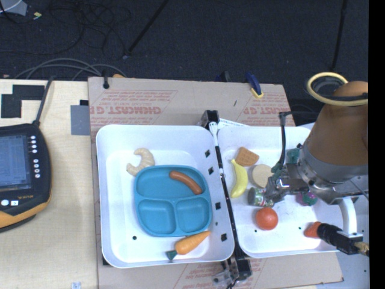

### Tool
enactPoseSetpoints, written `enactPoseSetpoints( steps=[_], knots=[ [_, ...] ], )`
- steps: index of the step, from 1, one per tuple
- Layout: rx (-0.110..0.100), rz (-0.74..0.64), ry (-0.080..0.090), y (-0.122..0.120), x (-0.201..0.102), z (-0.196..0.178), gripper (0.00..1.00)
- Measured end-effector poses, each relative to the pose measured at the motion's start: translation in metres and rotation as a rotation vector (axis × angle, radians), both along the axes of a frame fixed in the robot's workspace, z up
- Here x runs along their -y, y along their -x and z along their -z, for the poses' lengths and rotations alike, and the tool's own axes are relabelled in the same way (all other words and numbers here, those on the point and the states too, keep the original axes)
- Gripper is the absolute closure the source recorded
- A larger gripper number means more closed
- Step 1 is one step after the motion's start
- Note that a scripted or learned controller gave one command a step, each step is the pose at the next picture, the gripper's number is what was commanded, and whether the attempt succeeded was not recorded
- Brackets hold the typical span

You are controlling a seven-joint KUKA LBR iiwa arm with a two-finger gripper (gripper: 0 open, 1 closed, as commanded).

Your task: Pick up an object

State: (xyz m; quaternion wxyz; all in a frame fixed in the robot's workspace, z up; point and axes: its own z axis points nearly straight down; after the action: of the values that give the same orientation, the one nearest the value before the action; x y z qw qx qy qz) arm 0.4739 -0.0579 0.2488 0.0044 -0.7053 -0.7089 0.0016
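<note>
White bins: left bin [114, 138] and right bin [289, 241] sit side by side on the tabletop [66, 233].
Blue plate [162, 217]: divided, in the middle of the left bin.
Sausage [185, 181]: lies in the plate's upper compartment.
Carrot [191, 243]: in the left bin, just below the plate.
Pale curved piece [141, 160]: in the left bin, at the plate's upper left corner.
Banana [239, 179]: in the right bin, near its left wall.
Brown cracker [246, 157]: just above the banana.
Beige disc [261, 175]: just right of the banana.
Tomato [266, 218]: in the right bin, just below the pincer.
Pincer [263, 196]: low over the right bin, between disc and tomato; grip state cannot be told.
Arm [337, 137]: enters from the right.
Control pendant [18, 173]: on the tabletop, well left of the bins.
</note>
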Motion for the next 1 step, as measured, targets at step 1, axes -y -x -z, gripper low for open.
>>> enactPoseSetpoints(
  steps=[1],
  knots=[
    [0.012, 0.001, 0.003, -0.0028, -0.0346, -0.0710, 1.00]
  ],
)
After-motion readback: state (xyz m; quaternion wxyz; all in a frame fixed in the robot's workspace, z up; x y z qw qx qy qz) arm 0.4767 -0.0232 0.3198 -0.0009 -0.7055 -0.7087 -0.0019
